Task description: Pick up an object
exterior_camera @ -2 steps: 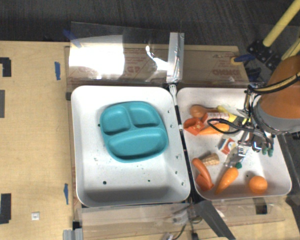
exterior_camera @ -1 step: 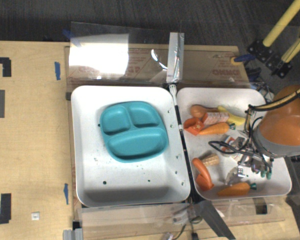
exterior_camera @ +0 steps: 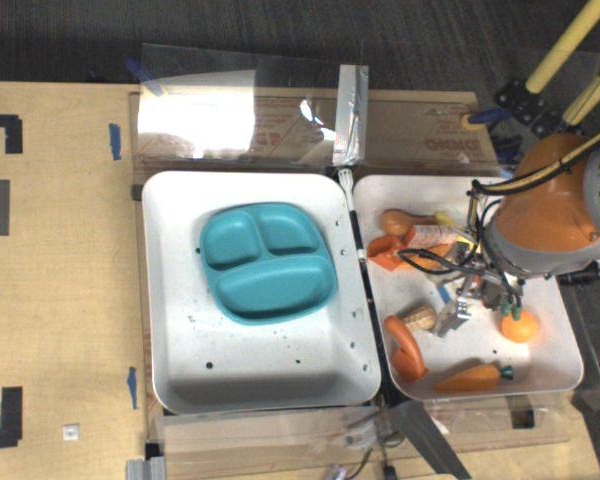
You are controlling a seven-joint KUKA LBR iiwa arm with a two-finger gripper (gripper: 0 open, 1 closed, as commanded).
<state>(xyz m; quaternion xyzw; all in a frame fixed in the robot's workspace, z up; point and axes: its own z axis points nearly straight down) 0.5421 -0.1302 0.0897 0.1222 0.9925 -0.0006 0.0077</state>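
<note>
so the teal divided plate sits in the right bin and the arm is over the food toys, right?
Not quite. The camera view shows the teal divided plate in the left bin; the arm is over the food toys in the right bin.

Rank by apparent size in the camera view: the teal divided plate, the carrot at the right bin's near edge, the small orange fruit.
1. Teal divided plate, by far the largest.
2. Carrot, long and thin.
3. Small orange fruit, smallest, partly tucked beside the gripper.
</note>
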